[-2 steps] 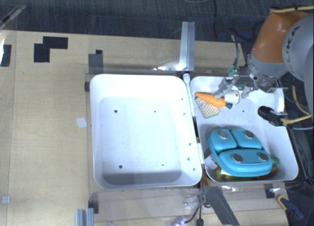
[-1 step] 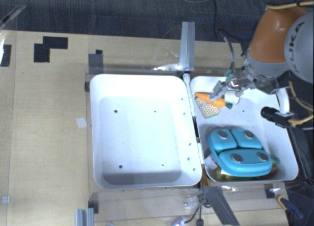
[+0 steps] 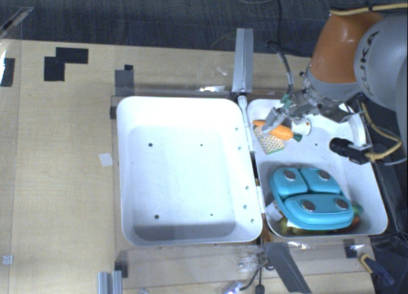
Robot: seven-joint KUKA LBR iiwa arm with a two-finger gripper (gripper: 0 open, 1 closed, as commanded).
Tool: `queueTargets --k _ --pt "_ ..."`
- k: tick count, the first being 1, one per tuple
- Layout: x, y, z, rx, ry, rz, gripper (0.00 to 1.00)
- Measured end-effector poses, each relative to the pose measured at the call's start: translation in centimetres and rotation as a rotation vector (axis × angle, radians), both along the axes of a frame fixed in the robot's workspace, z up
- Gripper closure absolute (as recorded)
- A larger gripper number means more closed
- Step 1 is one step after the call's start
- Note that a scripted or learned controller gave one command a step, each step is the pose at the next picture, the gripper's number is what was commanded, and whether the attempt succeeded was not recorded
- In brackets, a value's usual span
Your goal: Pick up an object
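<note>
My gripper hangs low over the far-left corner of the right bin, under the grey arm with its orange band. Just below it lies a small orange object, partly on a pale speckled piece. I cannot make out whether the gripper touches the orange object. Two flat turquoise items with grey buttons fill the near half of the right bin. Bits of yellow and green peek out from under them.
The left bin sits beside the right one, with a shared rim between them. A grey metal post rises behind the bins. Black cables trail along the arm's wrist over the right bin's far side.
</note>
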State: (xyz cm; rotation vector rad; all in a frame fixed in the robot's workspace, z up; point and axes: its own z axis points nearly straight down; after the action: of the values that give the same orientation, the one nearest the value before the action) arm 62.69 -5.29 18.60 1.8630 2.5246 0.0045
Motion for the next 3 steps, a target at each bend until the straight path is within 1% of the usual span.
queueTargets --k 1,2,3 --pt "4.0 -3.7 -5.3 -0.001 -0.002 0.044 0.00" --pt "2.8 -5.9 -8.6 0.004 -0.023 -0.166 0.00" --pt "3.1 -5.7 -7.2 0.006 -0.033 -0.161 1.00"
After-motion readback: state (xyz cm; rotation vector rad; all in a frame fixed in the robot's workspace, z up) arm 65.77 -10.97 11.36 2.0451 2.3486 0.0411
